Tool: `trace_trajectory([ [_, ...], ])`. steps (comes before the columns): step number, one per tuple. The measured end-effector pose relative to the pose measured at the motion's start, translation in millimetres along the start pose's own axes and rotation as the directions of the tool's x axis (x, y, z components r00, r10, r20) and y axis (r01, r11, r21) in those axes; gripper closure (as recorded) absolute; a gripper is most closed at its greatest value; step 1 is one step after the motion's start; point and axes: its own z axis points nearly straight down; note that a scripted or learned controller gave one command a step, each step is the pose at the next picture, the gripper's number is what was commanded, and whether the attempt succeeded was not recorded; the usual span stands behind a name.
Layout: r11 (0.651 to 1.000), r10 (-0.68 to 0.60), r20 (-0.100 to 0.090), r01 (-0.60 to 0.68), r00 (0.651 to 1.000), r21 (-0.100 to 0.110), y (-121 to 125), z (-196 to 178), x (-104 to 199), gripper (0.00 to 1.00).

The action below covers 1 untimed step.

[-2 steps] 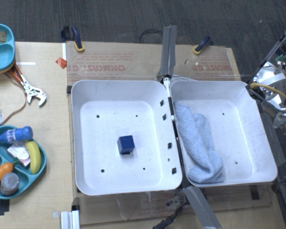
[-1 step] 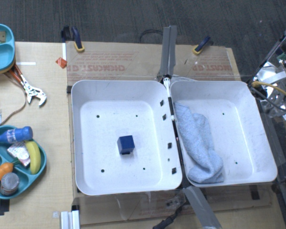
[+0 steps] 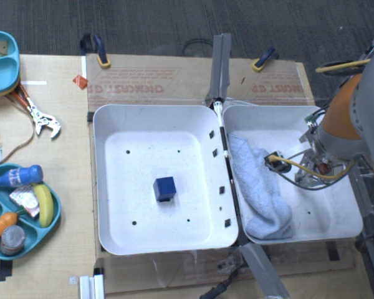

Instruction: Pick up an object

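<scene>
A small dark blue cube (image 3: 165, 189) sits near the middle of the left bin (image 3: 112, 229). A pale blue-grey cloth (image 3: 258, 189) lies crumpled along the left side of the right bin (image 3: 336, 226). My gripper (image 3: 304, 172) hangs low inside the right bin, just to the right of the cloth, with yellow and black cables looped around it. The arm's orange band (image 3: 338, 114) shows above the wrist. Nothing is visibly held.
A metal divider (image 3: 221, 73) runs between the two bins. To the left of the bins the bench carries a wrench (image 3: 43, 122), a blue tray (image 3: 0, 61) and a blue dish (image 3: 53, 220) holding a banana, a carrot, a bottle and a can.
</scene>
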Motion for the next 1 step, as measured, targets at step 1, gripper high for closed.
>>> trace_trajectory([
  [1, 0.998, -0.065, -0.002, 0.065, 0.998, -0.003, 30.3, -105.8, 35.2, 1.00],
])
